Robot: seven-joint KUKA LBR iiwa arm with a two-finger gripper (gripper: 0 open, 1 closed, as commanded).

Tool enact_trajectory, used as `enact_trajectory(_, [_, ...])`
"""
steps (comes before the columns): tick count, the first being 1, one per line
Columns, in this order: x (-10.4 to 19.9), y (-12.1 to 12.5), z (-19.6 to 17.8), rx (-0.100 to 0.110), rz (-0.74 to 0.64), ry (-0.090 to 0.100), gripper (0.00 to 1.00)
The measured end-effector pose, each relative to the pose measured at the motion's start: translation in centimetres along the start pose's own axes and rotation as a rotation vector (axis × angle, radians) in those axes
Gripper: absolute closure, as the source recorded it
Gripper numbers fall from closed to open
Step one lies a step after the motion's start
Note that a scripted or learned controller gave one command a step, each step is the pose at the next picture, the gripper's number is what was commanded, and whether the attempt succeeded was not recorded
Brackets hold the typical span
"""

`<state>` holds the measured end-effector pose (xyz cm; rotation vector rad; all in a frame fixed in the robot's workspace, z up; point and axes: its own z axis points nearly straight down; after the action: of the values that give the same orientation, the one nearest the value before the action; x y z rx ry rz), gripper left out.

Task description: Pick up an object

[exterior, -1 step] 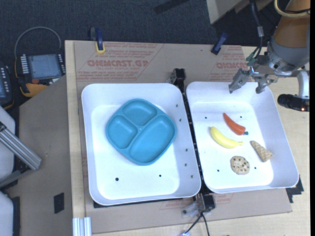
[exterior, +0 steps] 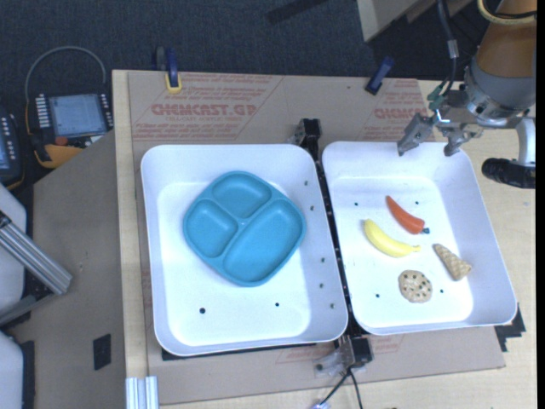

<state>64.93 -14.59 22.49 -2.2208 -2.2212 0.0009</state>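
In the right bin (exterior: pixel 366 173) lie a red-orange chili pepper (exterior: pixel 404 215), a yellow banana (exterior: pixel 389 239), a round cookie (exterior: pixel 415 286) and a tan wedge-shaped piece (exterior: pixel 452 262). My gripper (exterior: pixel 433 141) hangs over the bin's far rim, above and beyond the pepper, its two dark fingers spread apart with nothing between them. The arm's orange band (exterior: pixel 508 45) rises at the upper right.
The left bin (exterior: pixel 162 228) holds a blue three-compartment plate (exterior: pixel 244 227). A black clamp (exterior: pixel 306 131) sits between the bins at the far side. A small screen device (exterior: pixel 75 113) lies off the bench at the left.
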Motion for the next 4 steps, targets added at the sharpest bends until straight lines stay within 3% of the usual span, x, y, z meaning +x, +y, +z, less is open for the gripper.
enact_trajectory(2, [0.2, 0.1, 12.2, 0.001, 0.0, 0.001, 0.0])
enact_trajectory(3, [0.3, 0.1, 14.1, 0.003, -0.001, 0.001, 0.0])
enact_trajectory(4, [0.3, 0.2, 12.9, -0.002, -0.001, -0.001, 1.0])
